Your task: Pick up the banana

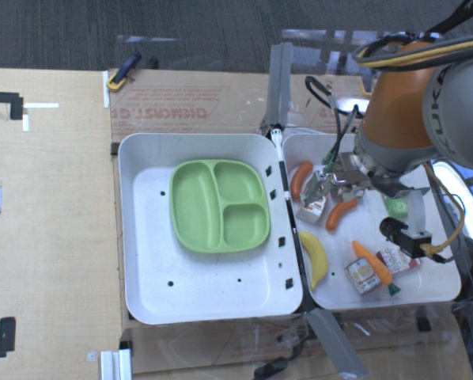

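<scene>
Two shallow white bins sit side by side on my bench: the left bin [141, 236] holds a green divided plate [219, 205], the right bin [442, 287] the loose items. I find the banana [315, 257] at seven o'clock in the right bin, against the dividing wall. My gripper [325, 182] hangs at eleven o'clock over a small carton [312, 205] between two sausages [300, 177], apart from the banana; how its jaws stand I cannot tell.

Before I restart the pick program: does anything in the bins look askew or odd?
Nothing is spilled or damaged. The curved yellow banana lies tight against the right white bin's left wall, and the small brown carton sits tilted beside an orange carrot.
</scene>
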You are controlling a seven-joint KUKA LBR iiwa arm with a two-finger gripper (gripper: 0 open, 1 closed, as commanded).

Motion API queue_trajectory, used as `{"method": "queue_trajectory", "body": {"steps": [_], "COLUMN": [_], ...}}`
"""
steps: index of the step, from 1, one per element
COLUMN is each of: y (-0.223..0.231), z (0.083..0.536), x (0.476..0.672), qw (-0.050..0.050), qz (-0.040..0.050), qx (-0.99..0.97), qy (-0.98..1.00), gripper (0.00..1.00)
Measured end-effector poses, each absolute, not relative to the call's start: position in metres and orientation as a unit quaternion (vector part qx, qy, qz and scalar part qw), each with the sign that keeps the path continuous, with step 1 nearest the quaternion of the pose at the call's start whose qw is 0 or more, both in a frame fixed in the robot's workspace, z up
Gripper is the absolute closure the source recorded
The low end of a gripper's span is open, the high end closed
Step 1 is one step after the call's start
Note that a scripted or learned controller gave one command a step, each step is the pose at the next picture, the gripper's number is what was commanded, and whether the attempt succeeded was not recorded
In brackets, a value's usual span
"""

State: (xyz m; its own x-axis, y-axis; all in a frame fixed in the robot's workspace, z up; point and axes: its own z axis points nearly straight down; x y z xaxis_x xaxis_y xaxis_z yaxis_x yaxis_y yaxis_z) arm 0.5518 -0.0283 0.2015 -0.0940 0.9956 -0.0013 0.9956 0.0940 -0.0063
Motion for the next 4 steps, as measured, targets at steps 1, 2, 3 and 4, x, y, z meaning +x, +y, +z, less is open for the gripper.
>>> {"method": "queue_trajectory", "body": {"steps": [1,2,3,4], "y": [-0.097,-0.034,-0.026,-0.026], "z": [0.119,0.188,0.188,0.188], "x": [0.476,0.507,0.477,0.477], "qw": [0.003,0.002,0.003,0.002], "qz": [0.0033,0.0031,0.0039,0.0037], "qx": [-0.768,-0.75,-0.751,-0.751], "qy": [-0.641,-0.661,-0.66,-0.66], "gripper": [0.0,0.0,0.0,0.0]}}
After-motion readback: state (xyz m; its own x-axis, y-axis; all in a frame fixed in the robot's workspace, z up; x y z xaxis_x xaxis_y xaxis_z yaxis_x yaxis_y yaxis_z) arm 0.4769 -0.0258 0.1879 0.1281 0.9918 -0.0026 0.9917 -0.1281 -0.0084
